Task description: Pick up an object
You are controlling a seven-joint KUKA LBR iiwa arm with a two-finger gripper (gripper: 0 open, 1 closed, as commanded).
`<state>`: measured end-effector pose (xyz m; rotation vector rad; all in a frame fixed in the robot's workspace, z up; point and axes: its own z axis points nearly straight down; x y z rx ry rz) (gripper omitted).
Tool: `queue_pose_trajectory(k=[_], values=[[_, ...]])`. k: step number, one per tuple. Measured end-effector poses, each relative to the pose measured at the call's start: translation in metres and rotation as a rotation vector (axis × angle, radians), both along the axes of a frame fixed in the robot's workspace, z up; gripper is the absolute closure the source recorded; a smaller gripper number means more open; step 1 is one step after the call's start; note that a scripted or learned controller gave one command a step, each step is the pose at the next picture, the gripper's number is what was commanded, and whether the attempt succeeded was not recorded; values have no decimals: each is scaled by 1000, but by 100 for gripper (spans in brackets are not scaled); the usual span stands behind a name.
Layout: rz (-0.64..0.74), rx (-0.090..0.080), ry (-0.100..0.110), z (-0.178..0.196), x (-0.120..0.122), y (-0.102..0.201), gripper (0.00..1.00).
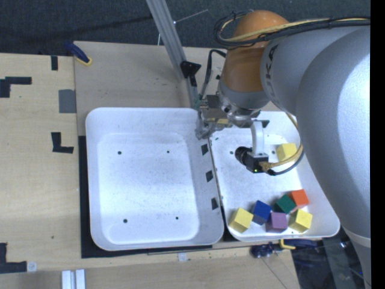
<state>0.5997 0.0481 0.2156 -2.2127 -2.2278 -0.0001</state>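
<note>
Several small blocks lie in the right bin [237, 188]. A yellow block [286, 151] sits alone near the arm's wrist. Along the bin's near edge cluster a yellow block [242, 220], a blue block [261, 211], a purple block [278, 221], a green block [284, 204], an orange block [299, 197] and another yellow block [302, 220]. My gripper [206, 128] hangs over the far end of the divide between the two bins, well away from the cluster. I see nothing held in it.
The left bin [95, 161] lies beside the right one, with black markers along their shared rim. A slanted metal pole [171, 35] rises behind the bins. The arm's grey body [331, 113] covers the right bin's far right side.
</note>
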Motion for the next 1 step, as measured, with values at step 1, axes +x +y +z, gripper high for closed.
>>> queue_pose_trajectory(k=[1], values=[[0, 1, -2, 24, 11, 48, 100]])
